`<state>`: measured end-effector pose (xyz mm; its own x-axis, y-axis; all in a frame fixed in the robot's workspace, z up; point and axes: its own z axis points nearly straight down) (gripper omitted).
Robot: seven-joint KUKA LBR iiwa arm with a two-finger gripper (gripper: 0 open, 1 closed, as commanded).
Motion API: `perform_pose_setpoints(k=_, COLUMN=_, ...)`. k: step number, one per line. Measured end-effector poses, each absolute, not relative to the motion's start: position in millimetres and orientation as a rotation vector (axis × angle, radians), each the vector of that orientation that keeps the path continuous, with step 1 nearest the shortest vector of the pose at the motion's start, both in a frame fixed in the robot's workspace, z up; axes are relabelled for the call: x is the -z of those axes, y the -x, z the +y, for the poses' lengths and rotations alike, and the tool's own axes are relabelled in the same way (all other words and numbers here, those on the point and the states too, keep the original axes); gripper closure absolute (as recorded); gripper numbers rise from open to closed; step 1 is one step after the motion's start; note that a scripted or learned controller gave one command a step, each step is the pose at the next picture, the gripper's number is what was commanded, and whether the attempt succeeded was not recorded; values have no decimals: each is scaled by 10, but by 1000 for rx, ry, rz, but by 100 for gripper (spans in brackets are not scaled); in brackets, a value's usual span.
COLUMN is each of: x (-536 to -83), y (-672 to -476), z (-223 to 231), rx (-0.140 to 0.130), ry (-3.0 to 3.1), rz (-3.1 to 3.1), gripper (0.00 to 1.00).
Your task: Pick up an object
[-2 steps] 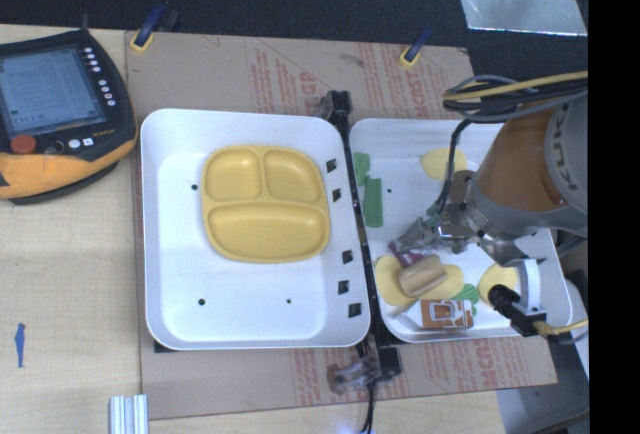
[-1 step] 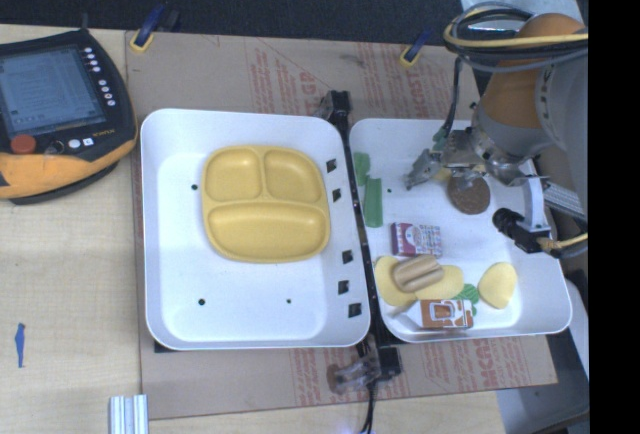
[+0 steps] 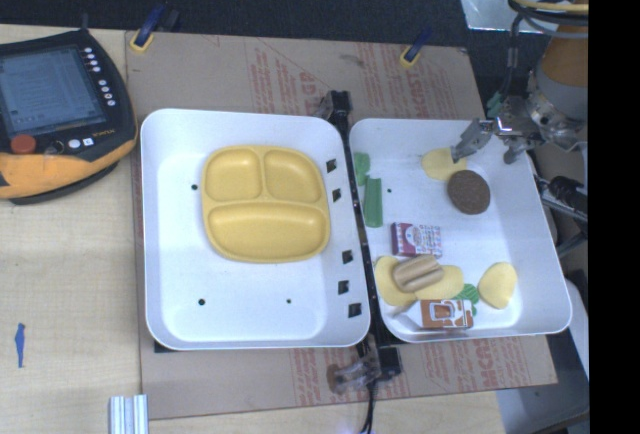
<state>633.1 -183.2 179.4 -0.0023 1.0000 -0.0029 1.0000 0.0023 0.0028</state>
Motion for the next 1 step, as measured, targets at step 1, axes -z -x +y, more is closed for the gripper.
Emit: perform_pose_setpoints(k=1, x=-871, y=-5824, z=-1816, rx=11, ry=-2225, rz=2231, gripper=0)
